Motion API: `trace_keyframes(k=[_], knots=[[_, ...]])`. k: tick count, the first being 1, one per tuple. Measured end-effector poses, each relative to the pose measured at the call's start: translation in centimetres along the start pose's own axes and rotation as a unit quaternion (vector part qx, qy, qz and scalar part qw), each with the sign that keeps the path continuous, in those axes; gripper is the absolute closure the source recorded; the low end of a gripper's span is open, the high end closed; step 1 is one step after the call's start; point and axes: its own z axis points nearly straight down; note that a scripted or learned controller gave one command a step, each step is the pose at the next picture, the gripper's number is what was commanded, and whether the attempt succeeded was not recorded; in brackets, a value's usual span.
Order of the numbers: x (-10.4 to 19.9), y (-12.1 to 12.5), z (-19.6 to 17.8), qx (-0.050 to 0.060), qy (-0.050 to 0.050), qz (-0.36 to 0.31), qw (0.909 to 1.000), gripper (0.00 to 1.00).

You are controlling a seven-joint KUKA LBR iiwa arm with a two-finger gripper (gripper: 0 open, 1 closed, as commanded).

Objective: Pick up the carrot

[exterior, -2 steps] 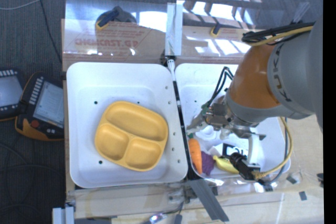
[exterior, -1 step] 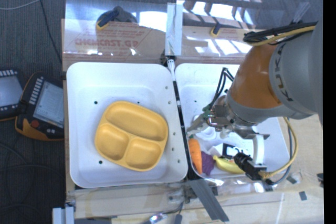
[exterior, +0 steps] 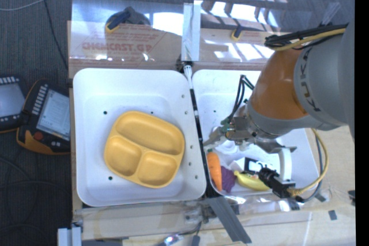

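bench (exterior: 86,213), two white bins (exterior: 92,95) side by side

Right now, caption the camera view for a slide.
KUKA arm over right bin near carrot; yellow tray in left bin.

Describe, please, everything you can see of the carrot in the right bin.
The carrot is a short, smooth orange piece, plastic-looking, lying roughly lengthwise along the right bin's left wall near its front corner. Its right side meets a purple item, beside a banana. The gripper hangs just above it; no finger touches it.
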Motion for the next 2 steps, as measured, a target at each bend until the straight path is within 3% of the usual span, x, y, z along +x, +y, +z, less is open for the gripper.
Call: trace_keyframes(k=[1,2], knots=[[-0.64,-0.02,0.0,0.0,0.0,-0.021,0.9998,0.0],[-0.42,0.0,0.0,0.0,0.001,0.018,0.9998,0.0]])
